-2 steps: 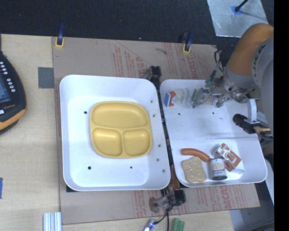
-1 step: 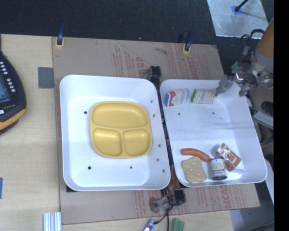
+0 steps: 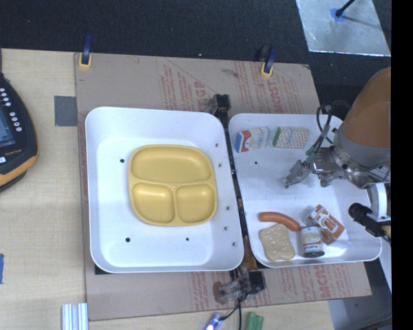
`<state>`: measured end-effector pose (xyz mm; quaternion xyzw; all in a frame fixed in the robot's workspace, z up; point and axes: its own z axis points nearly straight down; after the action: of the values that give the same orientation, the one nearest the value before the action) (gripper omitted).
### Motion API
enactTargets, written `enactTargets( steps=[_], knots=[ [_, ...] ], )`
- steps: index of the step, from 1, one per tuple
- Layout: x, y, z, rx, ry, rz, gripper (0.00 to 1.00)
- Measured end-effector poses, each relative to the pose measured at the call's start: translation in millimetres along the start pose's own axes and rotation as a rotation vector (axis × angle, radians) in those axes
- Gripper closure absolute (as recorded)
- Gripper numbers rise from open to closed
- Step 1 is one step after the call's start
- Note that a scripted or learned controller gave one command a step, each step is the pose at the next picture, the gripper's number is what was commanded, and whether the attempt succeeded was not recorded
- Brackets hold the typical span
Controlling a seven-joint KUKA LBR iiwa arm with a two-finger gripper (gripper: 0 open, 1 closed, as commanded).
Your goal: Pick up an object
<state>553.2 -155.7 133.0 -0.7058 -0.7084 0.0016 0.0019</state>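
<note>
The gripper (image 3: 299,172) hangs low over the middle of the right bin (image 3: 261,184), its 2 grey fingers pointing left and a little toward the near side. How far the fingers stand apart I cannot tell from this slant, and nothing shows between them.

The nearest candidates lie on the near side of the claw, along the right bin's near edge. A sausage (image 3: 278,218) lies closest, just near-left of the fingertips, its long axis running left to right. Just beyond it sits a slice of toast (image 3: 276,243), and to its right a small can (image 3: 312,241) and a brown-and-white packet (image 3: 326,223). On the far side, 2 flat packets (image 3: 271,138) rest by the far wall, well apart from the claw.

The arm (image 3: 368,129) reaches in from the right, its orange band above the wrist, the wrist bent so the claw slants down and left. The left bin (image 3: 103,184) holds a yellow divided tray (image 3: 172,183), far off from the claw. I judge the sausage the likeliest pick; the fingers would need to close across its short width.
</note>
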Motion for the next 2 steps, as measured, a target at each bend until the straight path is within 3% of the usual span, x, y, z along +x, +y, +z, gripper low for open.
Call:
enactTargets(
  steps=[1, 2],
  knots=[
    [-56.2, 102.7, 41.1, -0.001, 0.001, 0.000, 0.00],
    [13.2, -3.1, 31.3, -0.001, 0.000, -0.001, 0.00]
  ],
)
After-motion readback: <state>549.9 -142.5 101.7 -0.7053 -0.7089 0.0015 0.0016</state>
